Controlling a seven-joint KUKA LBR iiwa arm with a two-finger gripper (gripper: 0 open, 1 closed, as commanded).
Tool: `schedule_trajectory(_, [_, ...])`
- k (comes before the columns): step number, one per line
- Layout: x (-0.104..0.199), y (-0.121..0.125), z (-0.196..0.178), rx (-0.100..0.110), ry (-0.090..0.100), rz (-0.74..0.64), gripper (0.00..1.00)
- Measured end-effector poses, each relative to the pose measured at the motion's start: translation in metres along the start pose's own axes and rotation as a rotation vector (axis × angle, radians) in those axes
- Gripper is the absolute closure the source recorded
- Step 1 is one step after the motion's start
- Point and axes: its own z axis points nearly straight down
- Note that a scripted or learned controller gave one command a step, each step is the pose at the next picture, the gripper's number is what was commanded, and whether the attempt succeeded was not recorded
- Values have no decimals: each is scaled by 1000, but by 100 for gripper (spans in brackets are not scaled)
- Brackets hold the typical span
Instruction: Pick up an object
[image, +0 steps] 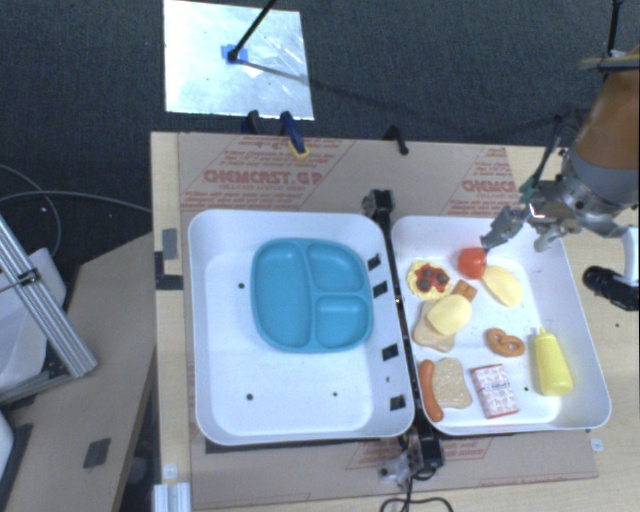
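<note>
A: Nine or so toys sit in my right bin (590, 330). Which first?

B: My gripper (522, 228) hangs spread and empty above the red tomato (472, 262). Drop, then pinch, I reckon.

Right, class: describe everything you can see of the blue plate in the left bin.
The blue plate is a light blue, rounded-square tray that looks like smooth plastic. Raised ridges split it into three compartments: one tall section on its left, two smaller ones stacked on its right. It lies flat on the floor of the left bin, roughly central and turned slightly askew. No food touches it, and the gripper is over the other bin.
</note>
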Motion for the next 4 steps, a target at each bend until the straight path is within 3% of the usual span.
schedule_trajectory(1, [58,66,42,-4,1,-7,0])
schedule_trajectory(2, [35,-1,152,14,2,5,0])
schedule_trajectory(3, [50,64,166,-2,0,-3,0])
schedule_trajectory(4, [49,63,165,-1,0,-1,0])
